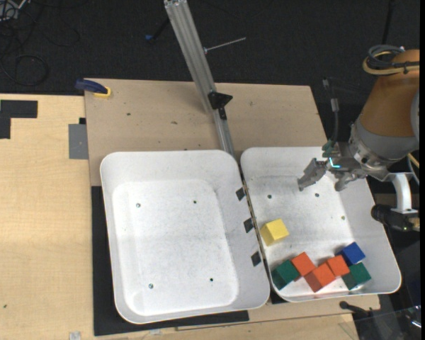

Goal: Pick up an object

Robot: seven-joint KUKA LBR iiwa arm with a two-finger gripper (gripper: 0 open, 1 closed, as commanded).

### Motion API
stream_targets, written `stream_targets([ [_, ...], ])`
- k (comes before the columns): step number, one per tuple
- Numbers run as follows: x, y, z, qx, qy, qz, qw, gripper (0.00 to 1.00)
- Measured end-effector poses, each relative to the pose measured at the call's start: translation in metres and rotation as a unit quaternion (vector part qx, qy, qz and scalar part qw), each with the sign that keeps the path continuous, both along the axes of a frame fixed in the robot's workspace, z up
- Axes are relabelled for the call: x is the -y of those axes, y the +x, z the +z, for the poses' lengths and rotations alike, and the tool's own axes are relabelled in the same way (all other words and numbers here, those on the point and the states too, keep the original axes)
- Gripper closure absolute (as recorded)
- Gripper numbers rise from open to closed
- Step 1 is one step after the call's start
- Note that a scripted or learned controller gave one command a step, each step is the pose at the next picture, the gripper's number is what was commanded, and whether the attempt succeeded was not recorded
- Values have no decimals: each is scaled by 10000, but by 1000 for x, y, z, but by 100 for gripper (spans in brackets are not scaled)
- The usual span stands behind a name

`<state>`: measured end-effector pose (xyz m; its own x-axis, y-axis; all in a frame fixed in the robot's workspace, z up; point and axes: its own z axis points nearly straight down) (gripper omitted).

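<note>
hand open, empty, above right bin | yellow cube isolated, likely light, rigid | grip opposite flat faces | other cubes clustered tight

Orange-banded arm, grey wrist, dark metal tool

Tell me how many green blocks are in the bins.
2, both in the right bin near its front edge: one green block left of the orange blocks, another under the blue block.

Fixed overhead view, slanted, both bins
</note>
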<state>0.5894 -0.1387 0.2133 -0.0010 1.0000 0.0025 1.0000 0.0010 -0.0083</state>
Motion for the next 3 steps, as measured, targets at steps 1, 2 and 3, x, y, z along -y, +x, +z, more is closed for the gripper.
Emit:
stream_targets([
  [1,1,1,3,25,-5,-3,10000,0],
  [2,0,-1,-41,-1,-4,-8,10000,0],
  [3,-1,-4,-106,-6,-2,-13,10000,0],
])
